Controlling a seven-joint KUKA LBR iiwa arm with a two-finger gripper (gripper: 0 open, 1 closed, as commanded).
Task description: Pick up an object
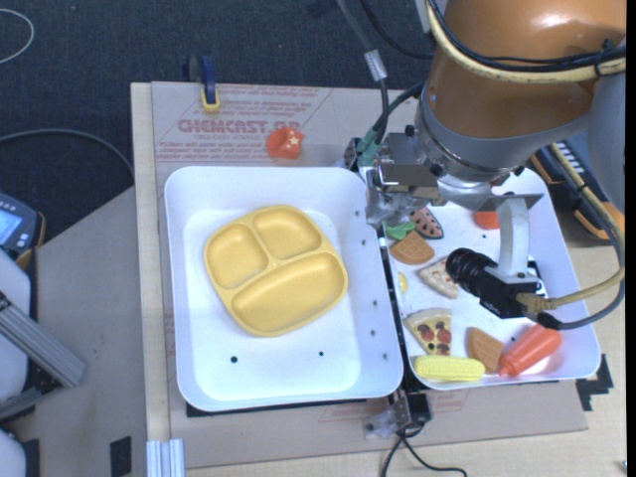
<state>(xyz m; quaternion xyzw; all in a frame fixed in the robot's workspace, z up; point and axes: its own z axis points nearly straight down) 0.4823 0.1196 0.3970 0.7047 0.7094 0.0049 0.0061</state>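
The surface (pixel 248 127) was a brown board carrying two shallow white bins side by side. The left bin (pixel 189 266) held a yellow divided plate (pixel 276 268). The right bin (pixel 566 266) held toy food: a corn cob (pixel 449 369) at 6 o'clock, a carrot (pixel 532 351) at 5 o'clock, a pizza slice (pixel 429 329) beside the corn and a watermelon slice (pixel 429 224) toward 11 o'clock. A small red-orange item (pixel 285 143), possibly a toy strawberry, lay on the board at 12 o'clock of the left bin. A blue clamp (pixel 209 82) sat at the board's far edge. Dark carpet (pixel 99 28) surrounded the surface. The pincer (pixel 390 212) hung over the seam between the bins; whether it was open or closed could not be told.
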